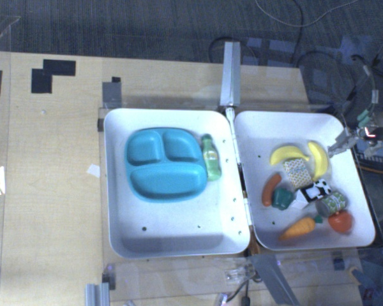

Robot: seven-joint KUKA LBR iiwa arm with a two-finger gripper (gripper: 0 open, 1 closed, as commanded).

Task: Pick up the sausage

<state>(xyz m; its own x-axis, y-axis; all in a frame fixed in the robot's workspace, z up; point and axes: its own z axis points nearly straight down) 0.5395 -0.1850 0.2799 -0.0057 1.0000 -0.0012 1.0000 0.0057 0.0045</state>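
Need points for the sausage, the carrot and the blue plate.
sausage (270,189), camera view, middle of its reddish-brown body, right bin.
carrot (298,229), camera view, middle of the orange root, right bin.
blue plate (165,182), camera view, floor of its large lower compartment, left bin.

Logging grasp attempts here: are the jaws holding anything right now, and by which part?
Nothing is held. The gripper sits at the right bin's far right edge, apart from the sausage.

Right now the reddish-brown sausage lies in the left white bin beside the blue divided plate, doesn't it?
Not quite. The camera view shows the reddish-brown sausage in the right white bin, next to a dark teal toy and below the yellow bananas. The blue divided plate sits in the left white bin.
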